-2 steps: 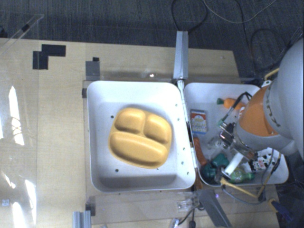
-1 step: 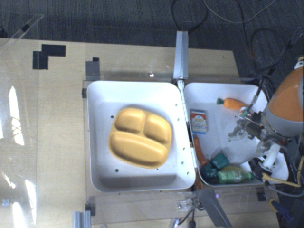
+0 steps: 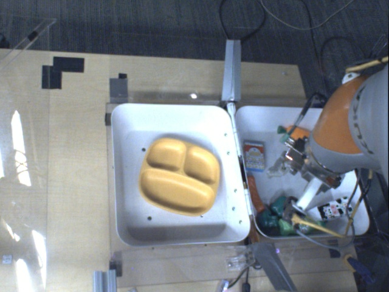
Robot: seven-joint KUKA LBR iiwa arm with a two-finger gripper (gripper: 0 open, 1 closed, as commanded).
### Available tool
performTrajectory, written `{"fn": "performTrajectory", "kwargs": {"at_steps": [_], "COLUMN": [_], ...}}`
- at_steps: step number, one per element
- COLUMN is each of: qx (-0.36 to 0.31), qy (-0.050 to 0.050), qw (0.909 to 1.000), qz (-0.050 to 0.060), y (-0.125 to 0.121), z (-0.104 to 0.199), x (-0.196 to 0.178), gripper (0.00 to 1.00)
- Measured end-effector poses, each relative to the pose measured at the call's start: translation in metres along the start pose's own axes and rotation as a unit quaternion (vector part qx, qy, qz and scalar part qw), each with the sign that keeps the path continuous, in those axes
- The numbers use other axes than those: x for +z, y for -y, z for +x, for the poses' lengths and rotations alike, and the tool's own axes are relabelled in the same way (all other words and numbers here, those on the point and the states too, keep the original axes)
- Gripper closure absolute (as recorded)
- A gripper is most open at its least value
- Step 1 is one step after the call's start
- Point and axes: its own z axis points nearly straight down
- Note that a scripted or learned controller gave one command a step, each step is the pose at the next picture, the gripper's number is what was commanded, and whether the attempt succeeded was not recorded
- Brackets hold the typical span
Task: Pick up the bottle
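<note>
Nearest-in item is the green bottle (image 3: 278,215), or what I take for it (dark green, glossy, looks like hard plastic). It's jammed into the camera-side corner of the right bin (image 3: 267,123).

Landmark is the red-and-white packet (image 3: 254,156), lying flat in that bin:
- bottle: camera-side of the packet, a bit toward the arm, close to the bin wall
- gripper (image 3: 285,163): just beside the packet on the arm side, raised over the bin floor and well short of the bottle
- orange strip (image 3: 252,193): camera-side of the packet, along the divider wall, near the bottle's end
- yellow tray (image 3: 179,175): far side of the divider from the packet, in the left bin (image 3: 127,163). Matte, moulded, three rounded sections.

Key relation: the bottle lies toward the camera from the gripper. Its long axis seems to run along the bin's near wall, but clutter hides its ends, so that's low confidence.

Can't tell the gripper's opening from this angle; nothing visibly held.

A white tube (image 3: 307,194) sits between gripper and bottle. Can't tell whether it's loose or part of the robot.

Judgement: a corner plus rounded, slick plastic makes for a tight approach, with slip likely.
</note>
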Motion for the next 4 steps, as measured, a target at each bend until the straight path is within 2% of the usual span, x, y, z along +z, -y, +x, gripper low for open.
{"fn": "performTrajectory", "kwargs": {"at_steps": [1,2,3,4], "qx": [0.018,0.016,0.173,0.11], "qy": [0.0,-0.002,-0.004,0.0], "qw": [0.9998,0.9999,0.9849,0.9939], "qz": [0.001,-0.002,-0.004,0.0], "y": [-0.07,-0.078,-0.031,-0.058], "z": [-0.092,-0.026,-0.035,-0.076], "x": [0.045,0.102,0.102,0.057], "gripper": [0.0,0.0,0.0,0.0]}}
